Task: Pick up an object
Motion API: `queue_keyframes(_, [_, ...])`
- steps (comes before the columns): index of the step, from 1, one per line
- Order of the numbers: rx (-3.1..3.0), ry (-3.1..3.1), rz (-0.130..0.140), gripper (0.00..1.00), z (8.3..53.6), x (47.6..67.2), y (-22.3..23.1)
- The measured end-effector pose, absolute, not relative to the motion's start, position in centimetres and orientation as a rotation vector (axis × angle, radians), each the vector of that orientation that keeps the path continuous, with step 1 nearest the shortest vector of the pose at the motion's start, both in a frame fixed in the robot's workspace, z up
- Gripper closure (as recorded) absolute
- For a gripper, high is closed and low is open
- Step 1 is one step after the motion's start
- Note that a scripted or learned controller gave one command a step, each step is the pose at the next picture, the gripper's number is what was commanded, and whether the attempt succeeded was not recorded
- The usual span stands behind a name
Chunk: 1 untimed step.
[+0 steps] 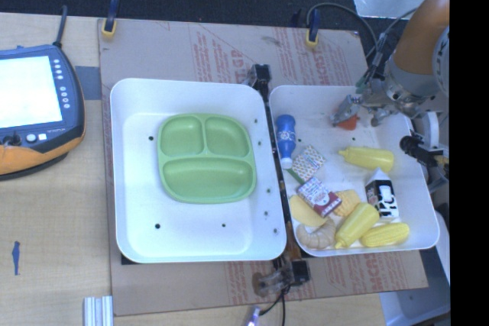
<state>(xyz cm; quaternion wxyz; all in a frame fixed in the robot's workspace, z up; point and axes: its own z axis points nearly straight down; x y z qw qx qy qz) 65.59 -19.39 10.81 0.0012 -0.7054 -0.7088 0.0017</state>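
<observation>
Cardboard (229,57) is covering the bench, bearing two white bins. At frame right, the gripper (357,112) is hanging over the right bin (428,237), fingers spread, with a small red object (348,122) lying between the fingertips. At centre, the left bin (126,164) is holding a green plate (206,158).

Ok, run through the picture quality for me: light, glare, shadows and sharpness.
Camera view: light is bright and even; the white bins are nearly blown out, so their rims blend into the walls. The pendant screen is washed to plain white by glare. Shadows are soft, a faint one under the green divided plate. The pincer and the small packets look slightly blurred.
</observation>
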Motion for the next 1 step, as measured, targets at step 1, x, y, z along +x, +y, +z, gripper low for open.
queue_keyframes(1, [-2.212, -2.226, 0.007, 0.0, 9.15, 65.59, -14.54])
